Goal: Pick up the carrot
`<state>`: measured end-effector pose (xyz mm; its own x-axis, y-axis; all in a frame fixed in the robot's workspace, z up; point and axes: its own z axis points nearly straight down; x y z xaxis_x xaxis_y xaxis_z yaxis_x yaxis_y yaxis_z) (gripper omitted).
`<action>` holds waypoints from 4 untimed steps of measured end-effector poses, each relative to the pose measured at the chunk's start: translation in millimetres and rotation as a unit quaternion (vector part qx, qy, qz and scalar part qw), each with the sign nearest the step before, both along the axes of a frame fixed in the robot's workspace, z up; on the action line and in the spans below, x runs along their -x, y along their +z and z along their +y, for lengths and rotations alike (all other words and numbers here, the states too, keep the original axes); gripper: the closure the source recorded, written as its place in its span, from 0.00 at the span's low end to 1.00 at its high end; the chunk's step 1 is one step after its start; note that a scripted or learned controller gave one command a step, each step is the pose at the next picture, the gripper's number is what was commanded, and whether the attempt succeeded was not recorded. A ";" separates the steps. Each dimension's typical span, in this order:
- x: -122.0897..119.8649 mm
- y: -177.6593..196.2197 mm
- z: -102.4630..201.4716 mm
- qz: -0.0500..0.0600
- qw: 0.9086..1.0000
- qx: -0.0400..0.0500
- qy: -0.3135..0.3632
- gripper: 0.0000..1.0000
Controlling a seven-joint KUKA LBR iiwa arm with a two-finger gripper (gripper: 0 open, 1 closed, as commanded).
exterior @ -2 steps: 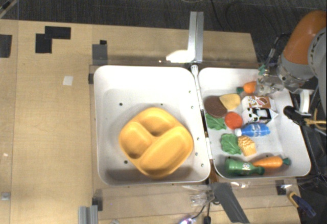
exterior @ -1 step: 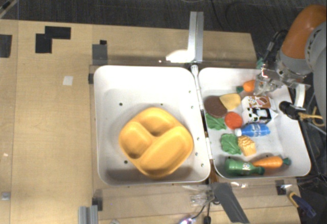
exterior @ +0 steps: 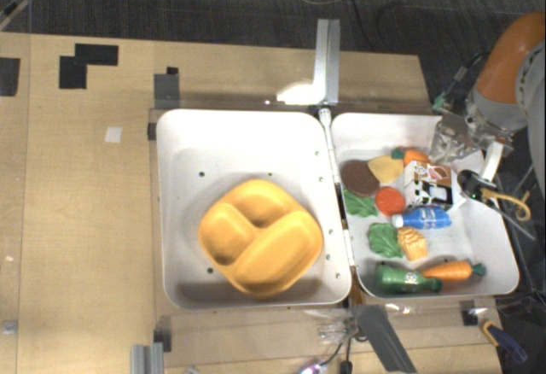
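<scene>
The carrot (exterior: 450,271), orange with a green top at its right end, lies flat along the front wall of the right bin (exterior: 503,261). A green bottle (exterior: 408,280) lies right beside its left tip. My gripper (exterior: 447,147) hangs over the back right part of that bin, next to a small orange piece (exterior: 415,157) and far behind the carrot. The grey arm with its orange band (exterior: 512,48) comes in from the right. Nothing shows in the gripper's hold.
The right bin also holds a blue bottle (exterior: 422,218), a red tomato (exterior: 391,200), a brown disc (exterior: 360,178), green leaves (exterior: 386,240) and a black-and-white carton (exterior: 431,189). A yellow divided dish (exterior: 260,236) sits in the left bin (exterior: 179,159).
</scene>
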<state>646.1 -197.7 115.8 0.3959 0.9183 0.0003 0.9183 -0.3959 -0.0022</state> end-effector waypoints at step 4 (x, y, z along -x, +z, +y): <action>34.8 1.9 16.9 0.002 0.960 0.000 -0.279 0.00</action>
